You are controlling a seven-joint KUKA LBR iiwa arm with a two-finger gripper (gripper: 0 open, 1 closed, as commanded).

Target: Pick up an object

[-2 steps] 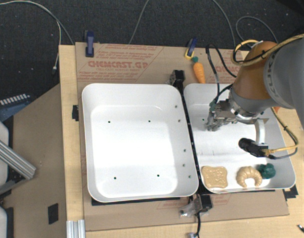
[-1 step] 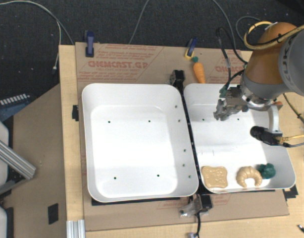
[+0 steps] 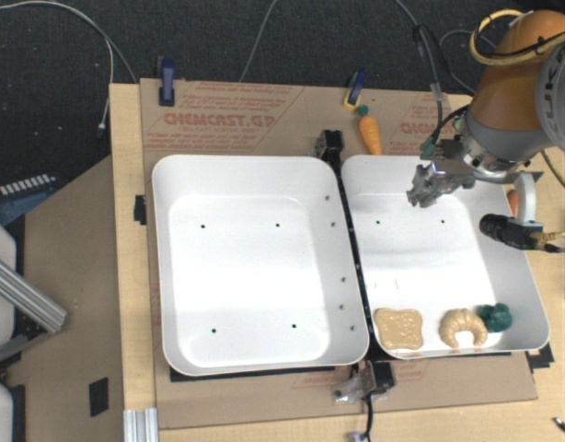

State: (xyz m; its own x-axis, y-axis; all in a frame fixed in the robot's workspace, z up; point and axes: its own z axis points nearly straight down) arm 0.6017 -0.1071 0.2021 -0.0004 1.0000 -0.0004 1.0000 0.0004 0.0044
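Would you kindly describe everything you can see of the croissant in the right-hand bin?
The croissant is a small, pale tan crescent, glossy like a plastic toy, its two tips curling toward the bin's near edge. It lies flat on the floor of the right bin in the near right corner, between a tan toast slice to its left and a dark green object, which appears to touch it.

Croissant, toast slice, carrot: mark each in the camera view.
croissant [image 3: 463, 326], camera view, middle of its curved body, right bin's near edge.
toast slice [image 3: 398, 328], camera view, centre of its top face, left of the croissant.
carrot [image 3: 370, 134], camera view, mid orange body, on the board behind the bins.
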